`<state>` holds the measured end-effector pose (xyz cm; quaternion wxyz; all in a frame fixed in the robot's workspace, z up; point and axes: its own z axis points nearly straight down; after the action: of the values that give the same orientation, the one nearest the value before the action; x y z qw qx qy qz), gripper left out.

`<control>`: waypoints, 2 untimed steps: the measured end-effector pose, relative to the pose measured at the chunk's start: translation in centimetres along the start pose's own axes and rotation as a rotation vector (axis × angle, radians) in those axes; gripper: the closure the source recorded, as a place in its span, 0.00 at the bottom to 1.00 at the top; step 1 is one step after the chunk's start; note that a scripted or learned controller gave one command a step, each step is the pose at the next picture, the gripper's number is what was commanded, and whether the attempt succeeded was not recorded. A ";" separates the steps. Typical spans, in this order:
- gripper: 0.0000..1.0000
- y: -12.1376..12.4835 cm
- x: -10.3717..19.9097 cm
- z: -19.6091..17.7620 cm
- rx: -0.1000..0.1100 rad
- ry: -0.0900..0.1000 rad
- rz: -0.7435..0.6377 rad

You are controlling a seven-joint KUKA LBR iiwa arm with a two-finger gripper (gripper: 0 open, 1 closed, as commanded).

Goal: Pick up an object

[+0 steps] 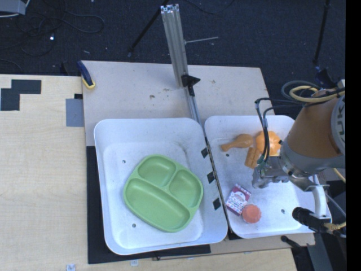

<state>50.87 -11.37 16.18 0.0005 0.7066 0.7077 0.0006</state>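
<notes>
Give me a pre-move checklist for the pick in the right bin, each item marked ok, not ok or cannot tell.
1. Targets present in the right white bin: ok. An orange plastic toy, a small red-and-white packet and a small orange ball lie there.
2. Gripper over the right bin: ok, it sits between the orange toy and the packet.
3. Something between the gripper's fingers: cannot tell; the arm hides them.
4. Packet and ball separated for a clean single pick: not ok, they appear to touch.
5. Green divided plastic tray out of the way: ok, it lies in the left white bin.
</notes>
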 end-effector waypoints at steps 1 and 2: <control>1.00 0.1 -0.1 -5.3 -0.001 0.000 0.000; 1.00 0.3 4.7 -5.3 0.005 0.003 -0.003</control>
<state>51.20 -6.65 21.47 -0.0022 0.7054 0.7088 0.0000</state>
